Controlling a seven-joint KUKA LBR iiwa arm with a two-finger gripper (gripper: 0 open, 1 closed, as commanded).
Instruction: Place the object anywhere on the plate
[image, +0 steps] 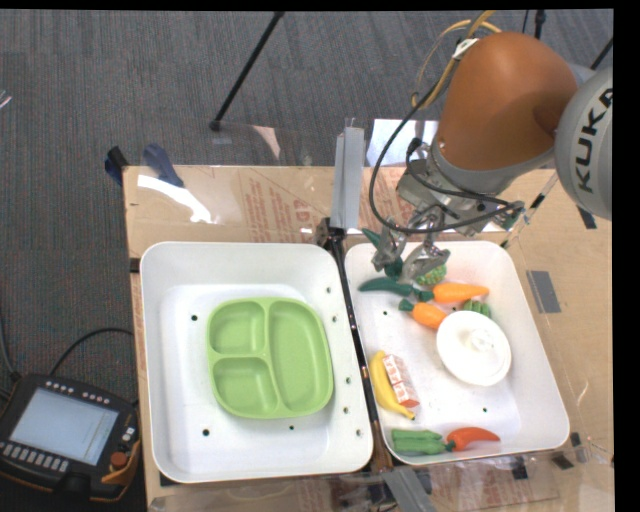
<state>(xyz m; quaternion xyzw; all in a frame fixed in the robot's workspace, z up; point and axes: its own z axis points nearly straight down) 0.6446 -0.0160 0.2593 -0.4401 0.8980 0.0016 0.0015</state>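
Observation:
A light green plate (270, 357) with three compartments lies in the left bin (170, 300), with nothing on it. My gripper (406, 258) hangs low over the back left corner of the right bin (530, 400). It is open, its fingers spread above a small green broccoli piece (432, 271) and a dark green pod (385, 285). Nothing shows between the fingers. Two orange carrots (459, 292) (428, 315) lie just in front of the gripper.
The right bin also holds a round white lid (474, 347), a yellow banana (384, 387), a small red and white box (401, 378), a green pepper (418, 441) and a red chili (472, 436). The arm's orange band (505, 90) looms above the bin's back edge.

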